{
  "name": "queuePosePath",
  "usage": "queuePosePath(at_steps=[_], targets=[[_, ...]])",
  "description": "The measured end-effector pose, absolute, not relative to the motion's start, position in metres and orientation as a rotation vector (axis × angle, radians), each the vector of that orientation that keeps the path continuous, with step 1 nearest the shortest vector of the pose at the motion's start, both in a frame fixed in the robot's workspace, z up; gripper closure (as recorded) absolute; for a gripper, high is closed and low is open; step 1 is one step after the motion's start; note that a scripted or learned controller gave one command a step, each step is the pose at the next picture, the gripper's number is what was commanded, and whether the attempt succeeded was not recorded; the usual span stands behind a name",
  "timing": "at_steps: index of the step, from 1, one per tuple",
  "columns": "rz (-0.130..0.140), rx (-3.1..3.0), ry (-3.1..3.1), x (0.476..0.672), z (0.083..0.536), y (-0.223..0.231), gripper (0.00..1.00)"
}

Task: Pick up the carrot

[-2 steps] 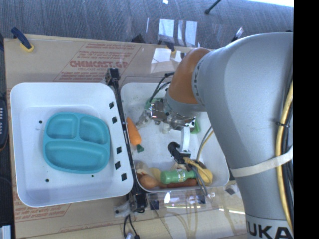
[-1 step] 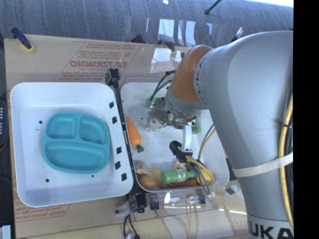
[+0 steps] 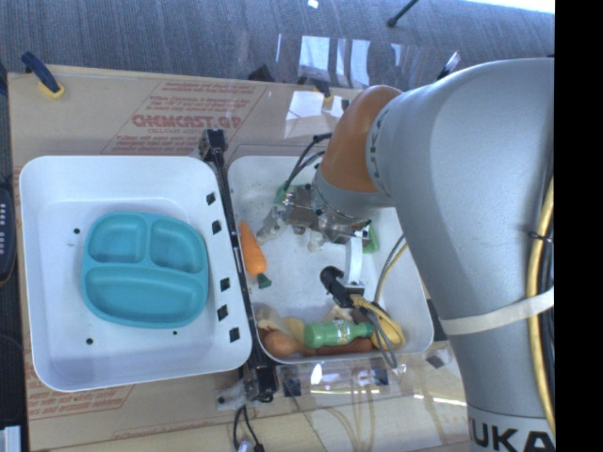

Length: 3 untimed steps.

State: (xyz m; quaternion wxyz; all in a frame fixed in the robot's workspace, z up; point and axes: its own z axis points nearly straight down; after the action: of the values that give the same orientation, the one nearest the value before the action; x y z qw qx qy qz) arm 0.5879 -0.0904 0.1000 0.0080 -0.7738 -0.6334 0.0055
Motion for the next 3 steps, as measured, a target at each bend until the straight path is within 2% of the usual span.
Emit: queuePosePath(at_steps=[1, 2, 3], targets=[[0.015, -2.601, -1.744, 0.553, 0.09, -0.095, 0.0], [0.017, -2.887, -1.205, 0.538, 0.09, -0.092, 0.0], [0.005, -2.935, -1.097, 0.555, 0.132, -0.093, 0.0]])
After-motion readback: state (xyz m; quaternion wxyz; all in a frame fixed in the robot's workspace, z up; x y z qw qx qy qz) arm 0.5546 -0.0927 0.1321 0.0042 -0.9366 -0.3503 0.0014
